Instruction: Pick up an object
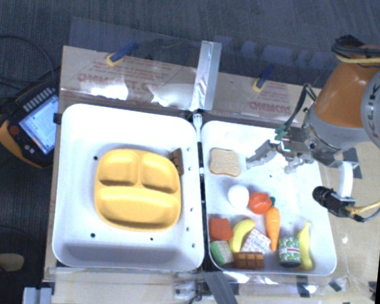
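Nearest the camera, along the six o'clock edge of the right bin [331, 225], toy foods crowd together: a chocolate bar [248, 260], a green-and-white vegetable piece [219, 252], a red block [219, 227], a banana [241, 233], a white wedge [257, 241], a green can [289, 250] and a second banana [306, 246] at the can's three o'clock. Just beyond lie a carrot [272, 225], a tomato [260, 202] and a white egg [238, 196]; the toast slice [226, 161] sits apart at the pile's eleven o'clock. Any of these could serve as the object to pick, and the toast, lying alone, looks the easiest target.

The claw [276, 155] hangs above the bin's far part, at the toast's three o'clock, its fingers spread and nothing between them, seemingly poised for a descent.

The left bin [72, 168] carries a yellow divided plate [138, 188], with a small brown piece [177, 158] at its one o'clock corner.

Both bins rest on a bench [84, 68] of brown board. Farther out, at nine o'clock, a teach pendant [32, 126] lies on dark carpet [30, 0].
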`<control>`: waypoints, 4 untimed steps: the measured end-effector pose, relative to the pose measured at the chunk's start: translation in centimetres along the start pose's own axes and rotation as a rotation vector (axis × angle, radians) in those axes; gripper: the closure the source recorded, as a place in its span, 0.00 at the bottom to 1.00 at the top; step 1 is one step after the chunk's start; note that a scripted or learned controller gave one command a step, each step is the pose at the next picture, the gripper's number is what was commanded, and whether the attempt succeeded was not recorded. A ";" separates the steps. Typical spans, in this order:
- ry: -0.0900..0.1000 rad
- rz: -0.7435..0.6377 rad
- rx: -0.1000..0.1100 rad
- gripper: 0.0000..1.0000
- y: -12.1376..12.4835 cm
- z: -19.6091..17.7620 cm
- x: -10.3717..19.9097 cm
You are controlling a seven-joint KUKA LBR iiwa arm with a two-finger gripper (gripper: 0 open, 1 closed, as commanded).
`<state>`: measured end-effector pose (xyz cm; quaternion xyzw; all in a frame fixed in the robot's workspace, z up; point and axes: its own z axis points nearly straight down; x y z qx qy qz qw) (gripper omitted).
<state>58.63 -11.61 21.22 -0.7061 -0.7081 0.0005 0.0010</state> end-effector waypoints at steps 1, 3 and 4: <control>0.000 -0.008 0.001 0.00 -4.2 10.2 -3.3; 0.000 0.118 -0.014 1.00 -4.8 11.3 -4.2; -0.001 0.084 0.001 1.00 0.3 2.9 5.7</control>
